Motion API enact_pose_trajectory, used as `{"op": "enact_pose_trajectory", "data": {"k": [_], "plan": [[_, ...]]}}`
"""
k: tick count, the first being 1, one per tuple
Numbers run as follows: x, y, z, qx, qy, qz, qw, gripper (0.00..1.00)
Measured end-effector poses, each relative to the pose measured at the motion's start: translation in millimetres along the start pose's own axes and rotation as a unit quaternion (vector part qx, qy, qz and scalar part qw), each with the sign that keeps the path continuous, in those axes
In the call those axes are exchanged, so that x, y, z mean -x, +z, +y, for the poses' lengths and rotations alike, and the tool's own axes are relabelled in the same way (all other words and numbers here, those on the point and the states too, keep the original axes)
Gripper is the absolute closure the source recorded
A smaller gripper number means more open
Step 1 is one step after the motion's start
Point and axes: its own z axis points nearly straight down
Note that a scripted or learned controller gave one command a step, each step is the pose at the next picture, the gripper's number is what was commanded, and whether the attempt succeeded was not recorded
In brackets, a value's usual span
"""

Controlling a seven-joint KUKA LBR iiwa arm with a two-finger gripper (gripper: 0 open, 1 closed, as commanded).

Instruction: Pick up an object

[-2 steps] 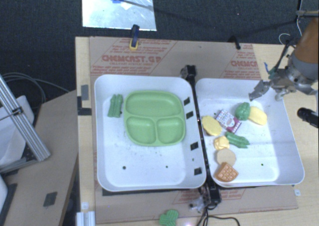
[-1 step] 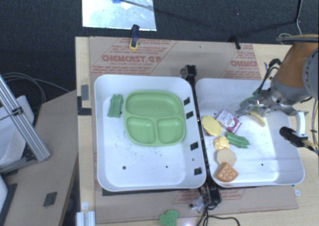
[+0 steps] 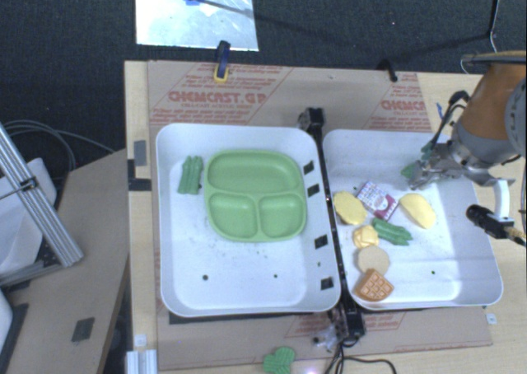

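The right bin [image 3: 478,273] holds several toy foods. A yellow lemon-like piece [image 3: 418,210] lies near its middle right. To its left are a pink and white packet [image 3: 376,198] and a yellow piece [image 3: 349,208]. A green bean pod [image 3: 391,231], a small yellow piece [image 3: 366,236], a tan round biscuit [image 3: 373,259] and an orange waffle [image 3: 373,287] lie nearer the front. My gripper [image 3: 417,172] hangs over the bin's back right part, just behind the lemon-like piece, with nothing seen in it.
The left bin [image 3: 177,282] holds a green divided plate [image 3: 255,195] and a green pod bundle [image 3: 190,175]. A black divider [image 3: 325,216] runs between the bins. A green item [image 3: 280,359] lies off the bench's front edge. The arm [image 3: 494,113] reaches in from the right.
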Motion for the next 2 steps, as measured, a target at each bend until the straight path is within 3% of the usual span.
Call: {"op": "enact_pose_trajectory", "data": {"k": [1, 2], "plan": [[0.0, 0.4, -0.2, 0.0, 0.0, 0.0, 1.0, 0.0], [-10.4, 12.0, -116.8, -0.005, 0.002, 0.001, 1.0, 0.0]]}}
